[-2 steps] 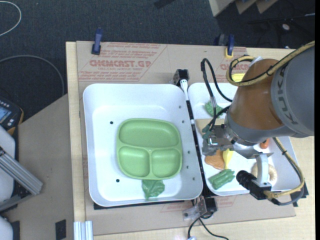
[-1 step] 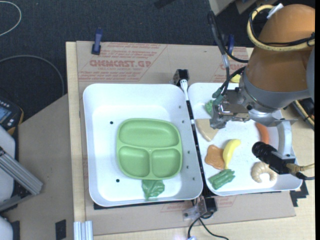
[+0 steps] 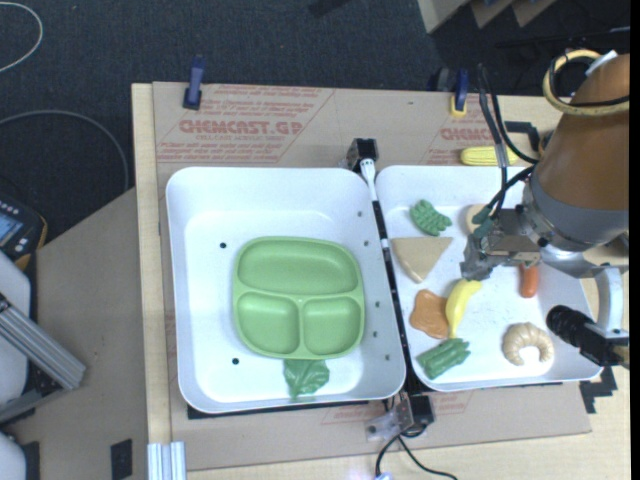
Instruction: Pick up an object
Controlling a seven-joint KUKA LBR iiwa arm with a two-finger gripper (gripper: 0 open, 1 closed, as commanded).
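Observation:
The right bin (image 3: 570, 368) holds several toy foods. A yellow banana (image 3: 459, 304) lies near its middle, and my gripper (image 3: 484, 260) hangs just above the banana's upper end. Left of the gripper lies a tan wedge (image 3: 420, 258), and a green leafy piece (image 3: 430, 217) lies above that wedge. An orange piece (image 3: 429, 314) touches the banana's left side. Near the bin's front lies a green vegetable (image 3: 442, 357). At the front right is a beige croissant (image 3: 528, 342). A small orange-red piece (image 3: 528, 281) peeks out beside the arm's wrist.
The left bin (image 3: 195, 268) holds a green divided plate (image 3: 298, 297) and a green leaf piece (image 3: 306, 376) at its front. A yellow corn cob (image 3: 481, 155) lies on the bench behind the right bin. The arm's bulk covers the right bin's far right part.

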